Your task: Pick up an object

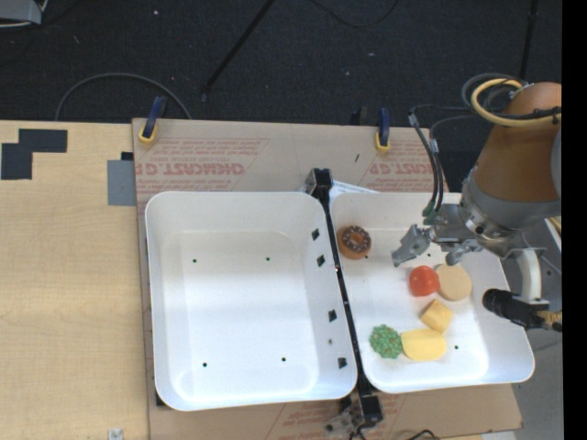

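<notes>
View from above, at a slant. Two shallow white bins sit side by side on a wooden table (64,282), on a cardboard sheet (238,159) held by two clamps at its far edge.

My arm (515,159) comes in from 3 o'clock, grey w/ an orange band above the wrist. My gripper (436,248) hangs over the right bin (500,369), near its far side. Its fingers are spread apart w/ nothing between them; one finger (410,245) points toward 9 o'clock, the other sits just above a round tan piece.

All the small things are in the right bin. A brown doughnut (354,240) w/ sprinkles lies at abt 10 o'clock in the bin, near the divider btwn bins. A red ball-like thing, maybe a tomato (423,280), sits just below my gripper, touching or nearly touching a tan disc (454,283) at its 3 o'clock. Below those, a small yellow block (437,316). At 6 o'clock in the bin, a green bumpy thing like broccoli (386,341) lies right against a larger yellow lump (424,346).

The left bin (165,218) shows its white floor w/ a few small dark dots.
</notes>
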